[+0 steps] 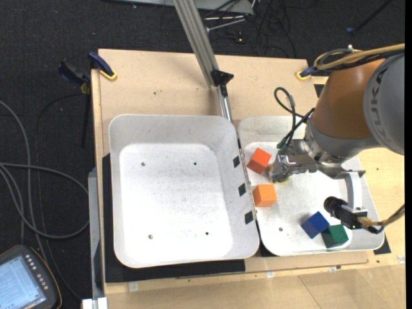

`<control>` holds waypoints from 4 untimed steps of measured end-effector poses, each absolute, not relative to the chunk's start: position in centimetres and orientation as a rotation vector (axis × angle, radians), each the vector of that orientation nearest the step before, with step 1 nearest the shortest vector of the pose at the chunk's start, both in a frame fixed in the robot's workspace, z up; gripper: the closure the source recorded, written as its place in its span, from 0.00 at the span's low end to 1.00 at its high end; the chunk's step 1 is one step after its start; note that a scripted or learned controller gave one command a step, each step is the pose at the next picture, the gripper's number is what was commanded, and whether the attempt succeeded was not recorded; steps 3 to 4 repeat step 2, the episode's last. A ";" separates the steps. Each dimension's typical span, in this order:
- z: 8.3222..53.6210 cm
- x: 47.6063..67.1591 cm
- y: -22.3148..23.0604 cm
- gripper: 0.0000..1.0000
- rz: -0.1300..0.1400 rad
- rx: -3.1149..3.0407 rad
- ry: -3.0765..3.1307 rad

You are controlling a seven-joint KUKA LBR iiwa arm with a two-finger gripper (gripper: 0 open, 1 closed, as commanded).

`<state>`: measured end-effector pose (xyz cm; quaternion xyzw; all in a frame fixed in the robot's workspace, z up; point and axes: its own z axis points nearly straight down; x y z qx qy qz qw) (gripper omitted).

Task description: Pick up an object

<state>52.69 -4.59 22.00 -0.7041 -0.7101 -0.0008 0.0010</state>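
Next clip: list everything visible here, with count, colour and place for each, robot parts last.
orange blocks: 2, orange, left part of the right bin, one above the other
blue block: 1, blue, lower right of the right bin
green block: 1, green, touching the blue block's right side
bins: 2, white, side by side on the bench
clamps: 2, blue and yellow, at the bench's far corners
pendant: 1, grey, floor at lower left
arm: 1, grey and orange, over the right bin
gripper: 1, beside the upper orange block
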 end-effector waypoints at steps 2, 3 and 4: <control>22.5 51.1 6.3 1.00 -0.002 -2.210 -2.230; 22.5 51.1 6.3 1.00 -0.002 -2.210 -2.230; 22.5 51.1 6.3 1.00 -0.002 -2.210 -2.230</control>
